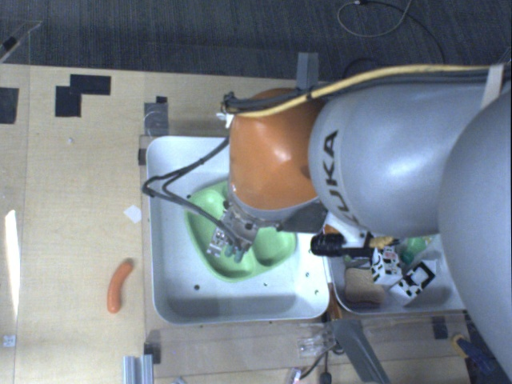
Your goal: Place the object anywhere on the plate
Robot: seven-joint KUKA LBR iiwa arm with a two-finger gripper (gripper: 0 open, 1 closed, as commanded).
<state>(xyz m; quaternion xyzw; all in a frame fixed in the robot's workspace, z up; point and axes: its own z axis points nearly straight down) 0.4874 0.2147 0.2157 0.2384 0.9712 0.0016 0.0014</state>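
Two shallow white bins sit side by side on the pale wooden counter [72, 214]; the left white bin [172, 294] holds a light green plastic plate [276, 246], and the right white bin [352, 301] lies mostly under the arm; the grey arm with its orange band [268, 158] reaches over the left bin, its gripper [226, 246] low over the plate; whether it is open or closed cannot be told; a small orange sausage-shaped object [119, 285] lies on the counter just left of the left bin, well apart from the gripper.

The big rounded grey metal arm [384, 166] carries black letters reading "UKA", the first letter hidden.
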